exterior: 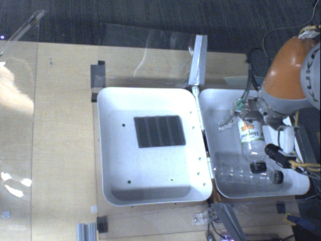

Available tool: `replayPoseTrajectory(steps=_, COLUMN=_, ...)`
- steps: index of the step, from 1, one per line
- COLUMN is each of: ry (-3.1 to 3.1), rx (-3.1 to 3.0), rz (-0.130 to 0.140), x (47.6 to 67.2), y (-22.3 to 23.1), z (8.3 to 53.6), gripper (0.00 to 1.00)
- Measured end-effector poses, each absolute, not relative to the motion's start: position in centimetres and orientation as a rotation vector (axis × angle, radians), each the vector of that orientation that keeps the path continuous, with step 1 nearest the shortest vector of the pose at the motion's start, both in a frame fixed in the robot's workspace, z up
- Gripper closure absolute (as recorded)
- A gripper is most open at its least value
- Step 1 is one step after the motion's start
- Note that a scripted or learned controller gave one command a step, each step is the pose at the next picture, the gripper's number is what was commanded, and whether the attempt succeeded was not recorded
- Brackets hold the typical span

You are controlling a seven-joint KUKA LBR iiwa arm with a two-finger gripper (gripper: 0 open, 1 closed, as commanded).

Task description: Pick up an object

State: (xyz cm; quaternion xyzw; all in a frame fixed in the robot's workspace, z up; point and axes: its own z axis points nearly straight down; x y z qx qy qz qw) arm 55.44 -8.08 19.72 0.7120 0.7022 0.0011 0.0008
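Over the right-hand white bin (pixel 220 187), grey KUKA arm w/ orange band (pixel 286 74) lowers its gripper (pixel 249 115) onto a clear plastic bottle w/ orange label (pixel 252 139), lying near a second clear bottle (pixel 251 174); grip state can't be told. Left-hand bin (pixel 150 192) has a dark ribbed pad (pixel 159 131).

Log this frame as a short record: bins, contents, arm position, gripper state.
left bin: holds a dark ribbed pad near its middle
right bin: holds a clear bottle with an orange-and-white label and a dark cap toward the near side
arm: reaches in from the right, wrist above the right bin's far half
gripper: just above the bottle's far end; finger state cannot be told
grasp: not confirmed
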Motion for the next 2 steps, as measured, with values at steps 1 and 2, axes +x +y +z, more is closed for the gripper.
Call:
replayPoseTrajectory(steps=1, ry=2.325, rx=2.107, rz=0.003, x=55.6, y=-16.3, z=17.5, gripper=0.0)
replayPoseTrajectory(steps=2, ry=2.366, rx=2.063, rz=0.003, x=54.2, y=-17.4, z=14.6, gripper=0.0)
